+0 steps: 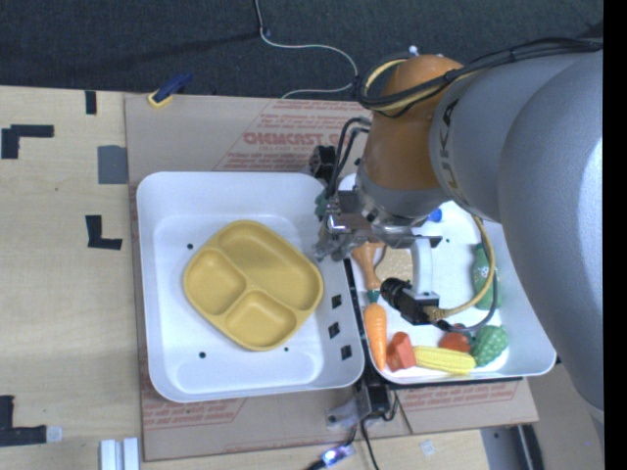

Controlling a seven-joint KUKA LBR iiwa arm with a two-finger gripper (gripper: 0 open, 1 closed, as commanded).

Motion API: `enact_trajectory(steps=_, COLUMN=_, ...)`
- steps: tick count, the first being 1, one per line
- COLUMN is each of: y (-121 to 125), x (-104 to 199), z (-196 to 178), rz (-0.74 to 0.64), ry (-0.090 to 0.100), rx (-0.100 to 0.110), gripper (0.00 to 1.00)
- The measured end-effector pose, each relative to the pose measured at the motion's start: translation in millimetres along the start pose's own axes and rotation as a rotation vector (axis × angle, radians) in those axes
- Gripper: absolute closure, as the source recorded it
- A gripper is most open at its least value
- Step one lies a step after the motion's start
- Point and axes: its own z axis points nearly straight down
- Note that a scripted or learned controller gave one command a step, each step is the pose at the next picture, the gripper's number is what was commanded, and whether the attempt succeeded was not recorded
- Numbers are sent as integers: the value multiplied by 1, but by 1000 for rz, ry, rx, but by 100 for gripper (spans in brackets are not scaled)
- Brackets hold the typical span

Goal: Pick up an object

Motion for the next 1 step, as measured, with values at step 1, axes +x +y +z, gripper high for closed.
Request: enact_trajectory(steps=1, y=2, x=-5, z=-20, rz=-1, ry=1, rx=-3, gripper=100)
